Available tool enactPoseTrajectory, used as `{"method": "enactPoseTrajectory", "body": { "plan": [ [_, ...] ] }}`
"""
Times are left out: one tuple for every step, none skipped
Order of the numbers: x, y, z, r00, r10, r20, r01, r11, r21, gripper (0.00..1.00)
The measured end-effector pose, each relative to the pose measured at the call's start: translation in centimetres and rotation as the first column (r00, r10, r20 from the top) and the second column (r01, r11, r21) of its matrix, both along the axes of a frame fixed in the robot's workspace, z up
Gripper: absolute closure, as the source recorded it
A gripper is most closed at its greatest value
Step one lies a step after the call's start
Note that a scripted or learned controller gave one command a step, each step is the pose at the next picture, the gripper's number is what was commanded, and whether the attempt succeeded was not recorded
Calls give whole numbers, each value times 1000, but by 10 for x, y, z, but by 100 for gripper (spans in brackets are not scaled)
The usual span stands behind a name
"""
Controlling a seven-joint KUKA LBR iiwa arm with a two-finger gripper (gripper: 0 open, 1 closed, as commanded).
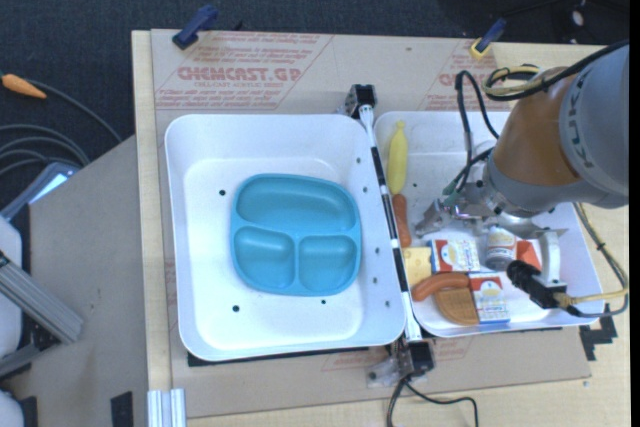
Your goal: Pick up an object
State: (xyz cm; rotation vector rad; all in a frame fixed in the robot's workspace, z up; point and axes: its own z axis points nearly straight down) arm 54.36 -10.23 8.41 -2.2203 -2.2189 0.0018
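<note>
The arm's hand (500,240) hangs low over the right bin (430,140), above the crowd of small toy foods lying on that bin's floor, and whether it is open or closed cannot be told from above, since the wrist and its orange band hide that part. The pile lies directly beneath and a little toward the near side of the hand: a carton with a red and white label (455,255) just left of it, a brown flat piece (458,307) and an orange sausage shape (432,286) nearer the front wall, a yellow cheese-like block (415,263) beside the divider. Further off along the divider lie a yellow banana (398,155) and a reddish hot dog (402,218), both with long axes running front to back, parallel to the bin wall. Those two sit close against the wall, so I judge them awkward to straddle; the carton under the hand looks the nearer choice. The left bin (190,215) holds a blue compartment plate (296,233), well apart from the arm. Both bins rest on the table (250,65).
</note>
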Motion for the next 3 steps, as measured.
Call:
{"method": "enactPoseTrajectory", "body": {
  "plan": [
    [0,0,10,1000,-1,1,1,1000,0,100],
    [0,0,10,1000,-1,1,1,1000,0,0],
    [68,9,1,1000,1,3,-1,1000,-1,0]
  ]
}}
